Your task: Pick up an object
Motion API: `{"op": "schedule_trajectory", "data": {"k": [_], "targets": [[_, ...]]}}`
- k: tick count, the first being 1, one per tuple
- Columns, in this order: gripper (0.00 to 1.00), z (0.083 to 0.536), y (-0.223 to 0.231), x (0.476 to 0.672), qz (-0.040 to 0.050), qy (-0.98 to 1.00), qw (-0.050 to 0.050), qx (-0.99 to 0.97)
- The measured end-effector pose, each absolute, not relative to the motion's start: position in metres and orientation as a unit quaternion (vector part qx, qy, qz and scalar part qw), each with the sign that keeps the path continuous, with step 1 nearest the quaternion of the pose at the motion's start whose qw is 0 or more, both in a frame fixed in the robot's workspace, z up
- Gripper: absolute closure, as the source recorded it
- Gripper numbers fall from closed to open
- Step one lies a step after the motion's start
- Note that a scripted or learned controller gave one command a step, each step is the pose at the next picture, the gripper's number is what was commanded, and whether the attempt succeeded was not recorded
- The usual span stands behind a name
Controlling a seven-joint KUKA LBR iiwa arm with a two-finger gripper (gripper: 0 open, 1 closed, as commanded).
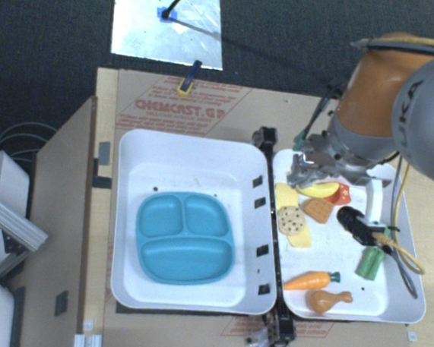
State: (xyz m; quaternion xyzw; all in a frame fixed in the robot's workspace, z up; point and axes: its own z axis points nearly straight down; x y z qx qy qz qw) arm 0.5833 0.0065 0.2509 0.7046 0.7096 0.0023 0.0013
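Dark carpet surrounds the bench (208,107), and the likeliest thing to pick is the banana (318,190), lying flat near the far left corner of the right bin (399,308). The gripper (304,167) hangs just beside its left end, and I cannot tell whether it is open or closed; nothing can be seen held in it. The banana looks like a light, stiff plastic toy with a smooth, curved skin, so it would probably slip if pinched near a tapering end. Taking it across the thick middle, square to its length, seems safest. It is crowded, though: a red piece (342,194) touches its right end, and a waffle (319,210) sits just beside it on the near side. A cookie (291,221) lies near the dividing wall. Farther toward the front lie a green cylinder (370,263), a carrot (307,281) and a drumstick (327,298). Well apart, the left bin (137,169) holds a blue plate (186,237).
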Motion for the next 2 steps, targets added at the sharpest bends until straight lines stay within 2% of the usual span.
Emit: {"op": "schedule_trajectory", "data": {"k": [1, 2], "targets": [[1.0, 0.336, 0.069, 0.649, 0.0067, 0.711, 0.005, 0.703], [1.0, 0.481, 0.05, 0.66, 0.0077, 0.709, 0.007, 0.705]]}}
